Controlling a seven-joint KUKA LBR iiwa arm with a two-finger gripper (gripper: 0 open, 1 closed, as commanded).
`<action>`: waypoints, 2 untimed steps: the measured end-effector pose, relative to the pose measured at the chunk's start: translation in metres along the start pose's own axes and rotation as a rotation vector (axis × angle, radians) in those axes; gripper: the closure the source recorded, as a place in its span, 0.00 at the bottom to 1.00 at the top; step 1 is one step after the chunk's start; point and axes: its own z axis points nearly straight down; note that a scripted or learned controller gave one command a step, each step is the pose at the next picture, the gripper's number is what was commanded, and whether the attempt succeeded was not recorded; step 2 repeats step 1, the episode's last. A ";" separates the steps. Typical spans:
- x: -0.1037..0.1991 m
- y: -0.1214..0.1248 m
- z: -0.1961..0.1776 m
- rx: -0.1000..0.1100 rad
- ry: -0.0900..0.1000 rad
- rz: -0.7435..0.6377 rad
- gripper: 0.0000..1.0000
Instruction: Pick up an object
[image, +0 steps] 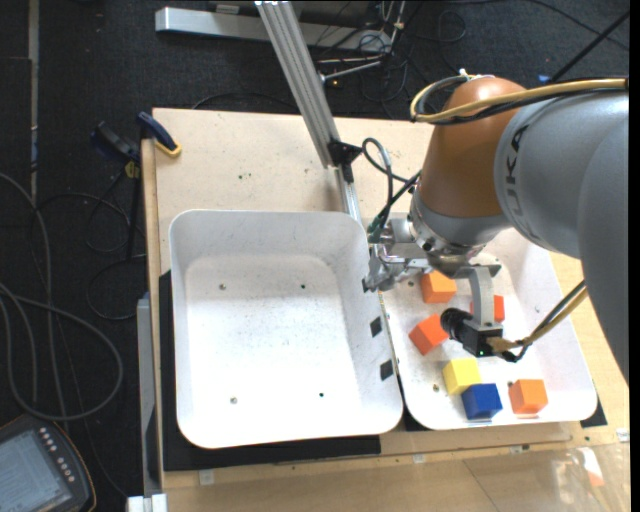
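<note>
Bench (250, 150): pale tan board, speckled, bearing two white bins. Dark floor (70, 250) around it, strewn with cables. Metal strut (305, 80) slanting in from the top. Blue-and-yellow clamp (150, 135) at the far left corner.

Gripper (384, 270): at the seam between left bin (260, 215) and right bin (570, 385). Opening and hold: cannot tell.

Blocks, all in right bin, right of gripper:
- orange block (438, 287), just beside
- second orange block (428, 334), nearer the camera
- yellow block (461, 375) and blue block (481, 401), nearer still, side by side
- third orange block (528, 396), farthest

Roughly cubic, no clear long axis, edges askew to the bin walls.
</note>
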 end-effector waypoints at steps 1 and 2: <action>0.056 -0.006 0.008 0.001 0.000 0.000 1.00; 0.056 -0.006 0.008 0.001 0.000 0.000 1.00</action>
